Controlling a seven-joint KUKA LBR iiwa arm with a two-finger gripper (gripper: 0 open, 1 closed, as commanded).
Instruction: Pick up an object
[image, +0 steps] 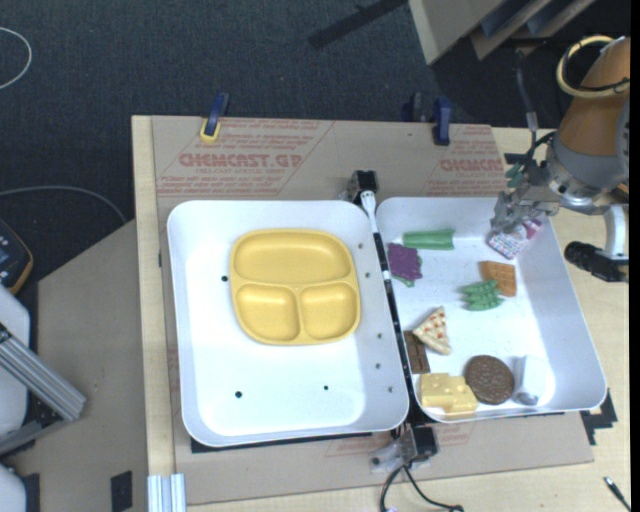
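Observation:
My gripper (513, 218) hangs over the far right part of the right bin (570, 300). A small pink and white item (505, 243) lies directly under its tip, touching or nearly touching it. Around it in that bin are a long green piece (428, 239), a purple piece (404, 262), an orange cracker (499, 277), a green leafy piece (481, 296), a pizza slice (433, 330), a brown bar (416, 352), a yellow cheese block (447, 393) and a round brown cookie (489, 379).
The left bin (200, 330) holds a yellow divided plate (295, 284). A small grey item (527, 388) lies by the right bin's near wall. Clamps (211, 122) (441, 120) sit at the board's far edge. The arm's orange band (597, 95) rises at the right.

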